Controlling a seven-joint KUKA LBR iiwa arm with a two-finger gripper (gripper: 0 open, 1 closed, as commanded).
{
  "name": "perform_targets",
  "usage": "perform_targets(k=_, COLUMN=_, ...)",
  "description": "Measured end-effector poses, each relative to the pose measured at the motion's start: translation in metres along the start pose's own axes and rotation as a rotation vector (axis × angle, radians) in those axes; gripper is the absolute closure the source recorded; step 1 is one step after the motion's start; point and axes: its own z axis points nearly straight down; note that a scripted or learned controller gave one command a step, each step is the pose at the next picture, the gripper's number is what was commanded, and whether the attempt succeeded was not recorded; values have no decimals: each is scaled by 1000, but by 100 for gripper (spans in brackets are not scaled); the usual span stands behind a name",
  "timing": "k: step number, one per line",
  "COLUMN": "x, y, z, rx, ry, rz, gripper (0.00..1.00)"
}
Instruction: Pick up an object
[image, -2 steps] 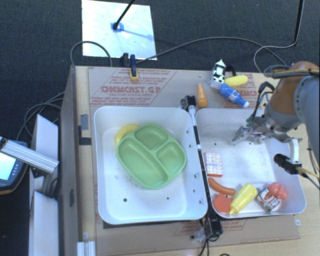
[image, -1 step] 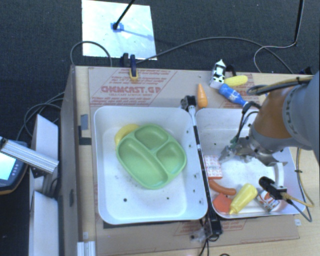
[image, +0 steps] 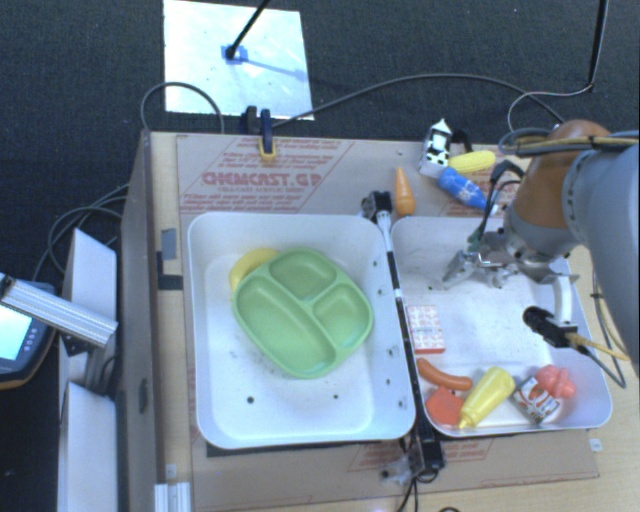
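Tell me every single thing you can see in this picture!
White bins: 2, side by side.
Divided plate: 1, green, left bin.
Yellow thing: 1, under the plate.
Dotted box: 1, white and red, right bin.
Sausage: 1, orange-red, right bin.
Toy bottle: 1, yellow, right bin front.
Carrot: 1, orange, behind the bins.
Toy cow: 1, black and white, behind the bins.
Gripper: 1, silver, over right bin.

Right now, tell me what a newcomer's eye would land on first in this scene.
The big green tray lying in the left bin, with something yellow peeking from under its upper left edge. Next, the grey arm reaching in from the right, its gripper low over the right bin. Then the toys along that bin's near edge: a sausage, a yellow bottle, a red-and-white can.
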Motion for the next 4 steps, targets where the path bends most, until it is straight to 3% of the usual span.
perform_targets(k=1, x=0, y=1, z=-11, rx=-2, ry=-1, rz=-5, gripper=100)
perform_targets(k=2, x=94, y=13, z=-102, rx=-4, ry=3, rz=-3, gripper=100)
perform_targets(k=3, x=128, y=-49, z=-100, rx=2, ry=2, rz=-1, gripper=100)
perform_targets(k=4, x=157, y=-92, z=-100, rx=3, ry=2, rz=-1, gripper=100)
